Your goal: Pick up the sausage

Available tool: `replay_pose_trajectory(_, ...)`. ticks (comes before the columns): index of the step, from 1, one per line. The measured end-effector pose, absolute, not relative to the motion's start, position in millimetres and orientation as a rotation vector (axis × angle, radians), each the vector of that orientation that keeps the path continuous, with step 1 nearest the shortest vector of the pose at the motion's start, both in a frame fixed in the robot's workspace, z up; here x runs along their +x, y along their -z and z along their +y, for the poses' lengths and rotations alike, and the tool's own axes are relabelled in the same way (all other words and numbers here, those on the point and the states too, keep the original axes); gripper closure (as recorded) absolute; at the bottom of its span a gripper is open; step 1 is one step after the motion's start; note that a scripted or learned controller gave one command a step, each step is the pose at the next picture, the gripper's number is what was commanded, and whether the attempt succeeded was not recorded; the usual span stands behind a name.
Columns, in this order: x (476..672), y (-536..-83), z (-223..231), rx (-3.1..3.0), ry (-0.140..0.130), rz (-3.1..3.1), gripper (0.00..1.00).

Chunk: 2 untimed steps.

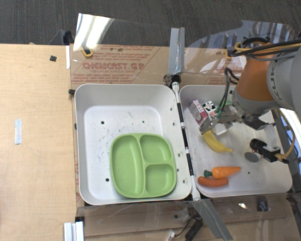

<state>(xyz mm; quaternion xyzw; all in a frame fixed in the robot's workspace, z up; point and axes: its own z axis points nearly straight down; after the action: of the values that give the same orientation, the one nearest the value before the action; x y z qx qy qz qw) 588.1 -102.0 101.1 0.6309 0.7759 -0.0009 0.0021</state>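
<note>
We take the green tray point(143, 164) as our landmark: a plate with 3 compartments lying in the left white bin point(90, 134), toward that bin's near edge.

To the right of the tray, past the divider between the 2 bins, lies the right white bin point(271, 177). The sausage point(213, 182), reddish and short, rests on that bin's floor just right of the tray's lower right corner, close to the bin's near wall. A carrot point(224, 171) with a green top lies touching or nearly touching the sausage on its far side. Farther up from the tray's right edge we see a yellow banana point(215, 142), and beyond it a small pink and white carton point(201, 109) near the bin's far left part.

The gripper point(214, 126) hangs over the banana's upper end, up and to the right of the tray and well apart from the sausage. We cannot tell whether the jaws stand apart or together, since the wrist blurs into the items beneath. The grey arm point(286, 79) with its orange band point(253, 79) comes in from the far right of the tray.
</note>
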Motion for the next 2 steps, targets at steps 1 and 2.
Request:
replay_pose_trajectory(1,625.3,-94.6,-99.2,1.980,0.001,2.437,0.00)
replay_pose_trajectory(2,625.1,-102.8,-99.1,1.978,0.006,2.440,1.00)
